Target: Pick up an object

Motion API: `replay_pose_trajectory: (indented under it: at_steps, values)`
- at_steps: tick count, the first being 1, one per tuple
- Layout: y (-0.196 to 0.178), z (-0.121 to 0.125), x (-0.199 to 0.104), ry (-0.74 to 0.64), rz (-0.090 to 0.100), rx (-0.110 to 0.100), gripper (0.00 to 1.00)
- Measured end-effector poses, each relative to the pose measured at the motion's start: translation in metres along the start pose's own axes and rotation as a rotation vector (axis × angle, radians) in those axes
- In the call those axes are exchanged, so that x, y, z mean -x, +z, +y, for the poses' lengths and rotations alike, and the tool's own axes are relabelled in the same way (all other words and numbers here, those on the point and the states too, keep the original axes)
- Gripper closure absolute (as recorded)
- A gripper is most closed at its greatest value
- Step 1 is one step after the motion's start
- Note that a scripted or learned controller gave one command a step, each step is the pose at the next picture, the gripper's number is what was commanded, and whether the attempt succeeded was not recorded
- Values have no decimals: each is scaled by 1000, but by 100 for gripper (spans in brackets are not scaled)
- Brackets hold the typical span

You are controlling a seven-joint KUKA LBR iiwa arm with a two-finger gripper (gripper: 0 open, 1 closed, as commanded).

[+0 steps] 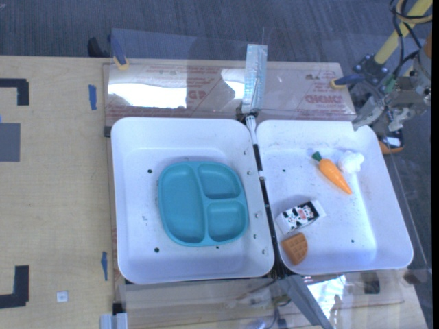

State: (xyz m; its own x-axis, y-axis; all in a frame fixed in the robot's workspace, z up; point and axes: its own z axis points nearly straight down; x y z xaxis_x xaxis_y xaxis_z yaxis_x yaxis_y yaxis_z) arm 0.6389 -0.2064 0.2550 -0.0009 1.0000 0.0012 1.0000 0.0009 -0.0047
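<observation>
Dark grey carpet runs across the top of the frame, and below it lies my pale wooden bench (48,204), marked with black corner brackets and bits of blue tape on the left side. Two shallow white bins sit side by side at the centre. In the left bin (130,149) a teal divided plate (202,202) lies flat, with one long compartment on its left and two smaller ones on its right. The right bin (384,238) carries the loose things I could pick: an orange toy carrot (333,173) with a green top lies at a slant in the upper middle, with a small white fluffy lump (352,161) touching it on its right side; lower down, near the bin's left wall, a small black-and-white patterned carton (300,216) lies tilted, and just below it sits a brown waffle-like piece (295,247). Clear plastic sheeting with a strip of silver tape stands behind both bins. My tool (384,108) sits at the upper right of the frame, over the far right corner of the right bin, well apart from the carrot; among the cables and brackets I cannot tell how it is set, and I see nothing in it.
</observation>
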Motion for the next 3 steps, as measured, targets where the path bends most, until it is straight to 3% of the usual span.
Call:
replay_pose_trajectory:
  at_steps: [1, 2, 3]
  values:
    - [161, 2, -51, -174, 0, 2, 0]
    - [169, -32, -37, -389, -2, 8, 0]
    - [159, -30, -35, -386, -4, 12, 100]
